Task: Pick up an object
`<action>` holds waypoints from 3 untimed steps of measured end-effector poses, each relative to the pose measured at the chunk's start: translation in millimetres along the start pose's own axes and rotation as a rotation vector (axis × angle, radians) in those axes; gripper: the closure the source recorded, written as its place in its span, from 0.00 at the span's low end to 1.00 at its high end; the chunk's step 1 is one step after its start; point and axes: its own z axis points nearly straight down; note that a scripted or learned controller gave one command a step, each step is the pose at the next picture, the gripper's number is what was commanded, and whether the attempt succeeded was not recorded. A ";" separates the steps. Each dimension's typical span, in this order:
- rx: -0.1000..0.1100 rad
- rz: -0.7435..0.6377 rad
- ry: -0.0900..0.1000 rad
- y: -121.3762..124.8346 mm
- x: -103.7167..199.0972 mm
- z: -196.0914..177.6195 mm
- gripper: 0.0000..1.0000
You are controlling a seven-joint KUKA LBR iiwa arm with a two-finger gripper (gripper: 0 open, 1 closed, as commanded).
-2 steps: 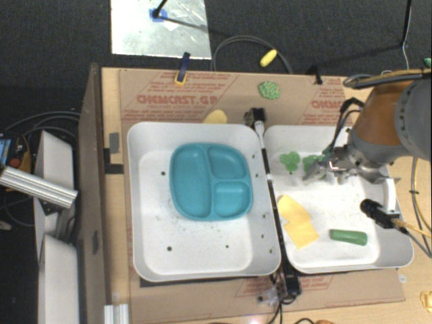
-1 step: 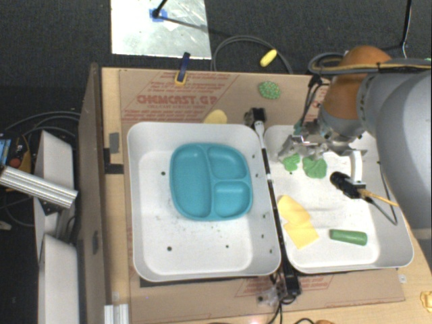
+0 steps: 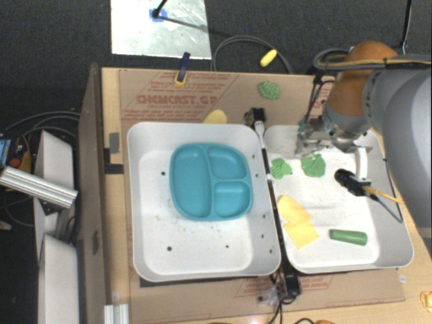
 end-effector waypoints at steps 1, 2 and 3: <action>-0.001 0.007 -0.003 12.9 -38.4 -95.1 1.00; 0.007 0.003 0.000 11.3 -35.9 -89.0 0.00; 0.016 0.007 0.003 -26.3 -51.4 19.7 0.00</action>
